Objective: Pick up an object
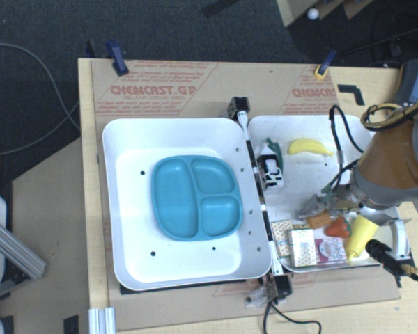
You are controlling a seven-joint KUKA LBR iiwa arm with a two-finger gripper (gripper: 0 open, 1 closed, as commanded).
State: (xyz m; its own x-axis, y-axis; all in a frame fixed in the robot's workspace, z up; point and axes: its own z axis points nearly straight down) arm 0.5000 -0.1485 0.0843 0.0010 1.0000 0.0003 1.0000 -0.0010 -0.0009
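My gripper (321, 207) hangs low over the front half of the right bin (287, 124), below the arm's orange band (396, 160). Right under it lies a small orange piece (318, 221), with a red item (337, 228) and a yellow bottle-like object (361, 234) just to its right. A yellow banana (310, 147) lies at the back of the bin. A black-and-white object (270, 173) with a green end rests against the bin's left wall. Flat printed boxes (301, 246) lie in the front corner. Whether anything is between the gripper's tips is not visible.
The left bin (118, 139) holds a blue divided plate (196, 197) in its middle. Black cables (338, 136) loop from the arm over the right bin's back. Blue and yellow clamps sit on the bench's far edge.
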